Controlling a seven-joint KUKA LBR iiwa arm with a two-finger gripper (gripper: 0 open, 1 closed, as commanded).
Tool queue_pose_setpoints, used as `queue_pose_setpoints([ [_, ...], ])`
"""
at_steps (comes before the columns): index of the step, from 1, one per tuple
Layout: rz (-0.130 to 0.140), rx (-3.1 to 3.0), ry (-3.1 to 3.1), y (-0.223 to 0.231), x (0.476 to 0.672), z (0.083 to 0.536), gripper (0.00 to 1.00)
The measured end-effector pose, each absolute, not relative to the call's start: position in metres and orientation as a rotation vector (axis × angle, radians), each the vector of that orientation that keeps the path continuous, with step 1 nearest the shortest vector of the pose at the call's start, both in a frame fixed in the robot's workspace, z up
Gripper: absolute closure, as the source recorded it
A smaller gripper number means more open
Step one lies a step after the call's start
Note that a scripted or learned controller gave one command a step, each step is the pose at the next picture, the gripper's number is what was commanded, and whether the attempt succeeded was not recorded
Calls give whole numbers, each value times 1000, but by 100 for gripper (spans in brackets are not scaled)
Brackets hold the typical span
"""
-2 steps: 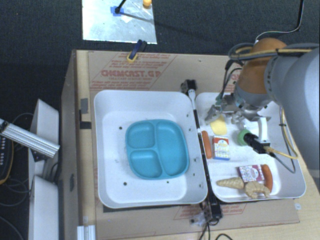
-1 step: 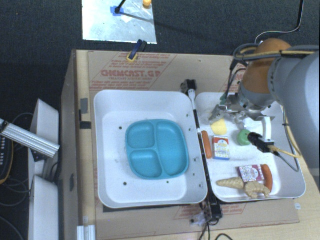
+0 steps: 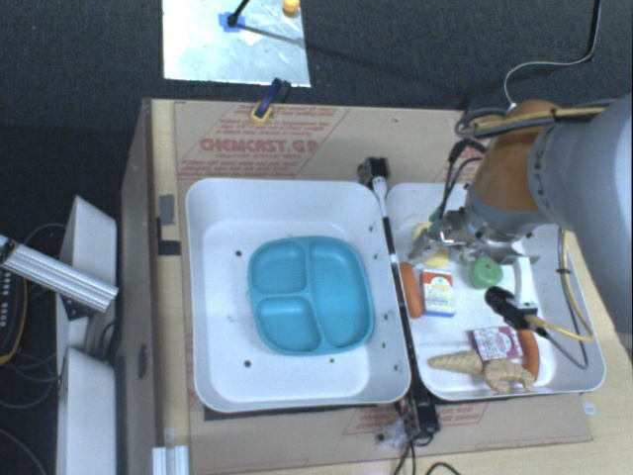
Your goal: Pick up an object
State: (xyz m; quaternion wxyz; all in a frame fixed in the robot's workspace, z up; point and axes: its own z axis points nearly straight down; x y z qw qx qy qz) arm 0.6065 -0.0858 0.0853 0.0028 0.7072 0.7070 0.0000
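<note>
Reaching in from your right, the arm (image 3: 554, 166) lowers its hand (image 3: 445, 237) into the right bin (image 3: 574, 374) among toy foods, beside a small carton (image 3: 438, 292); its grip you cannot tell. The table (image 3: 267, 142) is brown.

Blue divided tray (image 3: 310, 295) in the left white bin (image 3: 223, 228), blue-yellow clip (image 3: 268, 100) on the cardboard sheet (image 3: 267, 137), silver panel (image 3: 233, 28) on dark carpet (image 3: 69, 67).
</note>
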Motion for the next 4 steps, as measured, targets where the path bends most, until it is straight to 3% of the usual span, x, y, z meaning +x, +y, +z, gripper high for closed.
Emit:
queue_pose_setpoints([
  [1, 3, 2215, 2224, -103, 669, 85, 0],
  [2, 2, 2218, 2223, -130, 630, 85, 0],
  [3, 4, 2213, 2222, -148, 670, 134, 0],
  [4, 2, 2219, 2221, -153, 610, 85, 0],
])
